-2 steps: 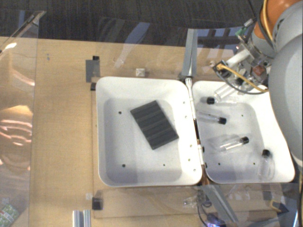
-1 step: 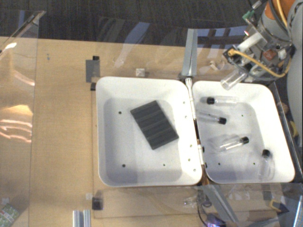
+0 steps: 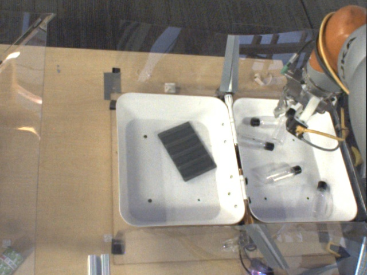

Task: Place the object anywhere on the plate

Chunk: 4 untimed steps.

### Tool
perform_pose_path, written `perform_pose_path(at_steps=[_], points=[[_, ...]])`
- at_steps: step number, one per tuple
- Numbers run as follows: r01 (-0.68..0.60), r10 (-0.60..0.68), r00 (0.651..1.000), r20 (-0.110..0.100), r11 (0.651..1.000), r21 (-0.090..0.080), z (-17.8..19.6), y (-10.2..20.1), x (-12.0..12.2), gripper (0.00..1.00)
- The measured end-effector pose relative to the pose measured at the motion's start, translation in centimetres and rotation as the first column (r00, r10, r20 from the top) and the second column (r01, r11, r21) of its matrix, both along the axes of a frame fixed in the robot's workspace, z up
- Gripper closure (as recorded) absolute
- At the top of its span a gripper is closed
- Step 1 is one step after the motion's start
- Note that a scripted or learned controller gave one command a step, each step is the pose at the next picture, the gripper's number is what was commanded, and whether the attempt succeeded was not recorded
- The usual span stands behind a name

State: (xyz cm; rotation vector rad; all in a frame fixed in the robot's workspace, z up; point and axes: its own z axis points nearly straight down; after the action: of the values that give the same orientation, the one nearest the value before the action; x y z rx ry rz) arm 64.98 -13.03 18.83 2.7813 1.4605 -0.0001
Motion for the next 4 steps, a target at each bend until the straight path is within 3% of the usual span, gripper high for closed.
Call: perform_pose_path(at_steps=[1,2,3,4], points=[[-0.006,0.006,1.000,0.001,1.000,0.000,1.1,0.2,0.1,1.00],[0.290,-0.290,0.957,0.001,0.957,0.001,5.4,-2.7,2.0,1.00],[0.281,-0.281,0.960,0.001,0.960,0.001,6.4,-2.3,2.1,1.00],[0.249,-0.249,0.968,0.003,0.968,0.001,10.8,0.0,1.1,1.00]])
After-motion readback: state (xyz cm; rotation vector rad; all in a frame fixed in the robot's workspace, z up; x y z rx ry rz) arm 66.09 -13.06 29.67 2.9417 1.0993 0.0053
